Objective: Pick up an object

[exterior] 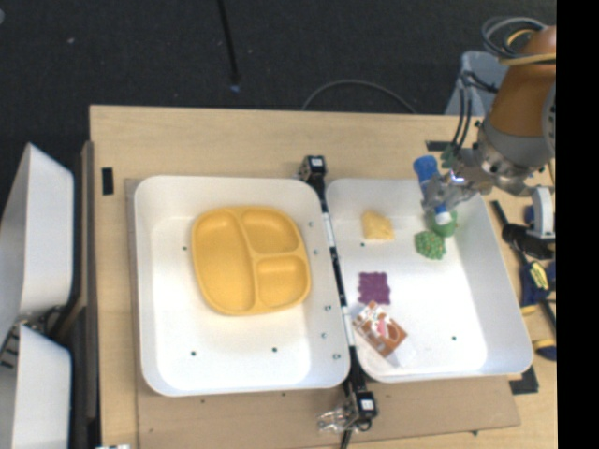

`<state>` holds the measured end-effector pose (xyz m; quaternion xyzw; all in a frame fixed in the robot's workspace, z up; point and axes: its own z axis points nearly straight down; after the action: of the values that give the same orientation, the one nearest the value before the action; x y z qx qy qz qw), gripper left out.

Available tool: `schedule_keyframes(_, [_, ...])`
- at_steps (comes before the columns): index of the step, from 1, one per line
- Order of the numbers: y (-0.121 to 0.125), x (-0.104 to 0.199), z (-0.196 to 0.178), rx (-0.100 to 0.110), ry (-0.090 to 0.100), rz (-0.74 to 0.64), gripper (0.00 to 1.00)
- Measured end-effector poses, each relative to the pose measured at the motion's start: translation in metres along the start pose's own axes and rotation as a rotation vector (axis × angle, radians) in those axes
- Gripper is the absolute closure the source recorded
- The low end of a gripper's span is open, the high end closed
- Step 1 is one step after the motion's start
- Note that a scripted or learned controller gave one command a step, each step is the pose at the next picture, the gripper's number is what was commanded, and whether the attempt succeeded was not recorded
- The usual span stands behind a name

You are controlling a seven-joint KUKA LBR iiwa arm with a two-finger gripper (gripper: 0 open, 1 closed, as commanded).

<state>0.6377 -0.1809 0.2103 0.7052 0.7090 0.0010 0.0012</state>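
Snack packet [379, 330], purple piece [373, 286] in right bin [468, 344], yellow tray [251, 258] in left bin [168, 344]

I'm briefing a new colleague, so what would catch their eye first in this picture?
The big yellow divided plate in the left bin stands out most. Next comes the gripper poised in the right bin just above a small green object.

Both bins are white, the left bin [159, 363] holding a yellow divided plate [251, 258]. In the right bin [477, 349] lie a pale yellow lump [378, 225], a green knobbly piece [431, 245], a purple square [373, 287], and nearest, a packet [379, 329] in red, white and brown, its print too blurred to read.
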Motion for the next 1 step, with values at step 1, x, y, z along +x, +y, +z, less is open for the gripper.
schedule_keyframes(1, [-0.003,0.0545,-0.0063,0.002,0.001,-0.001,1.0])
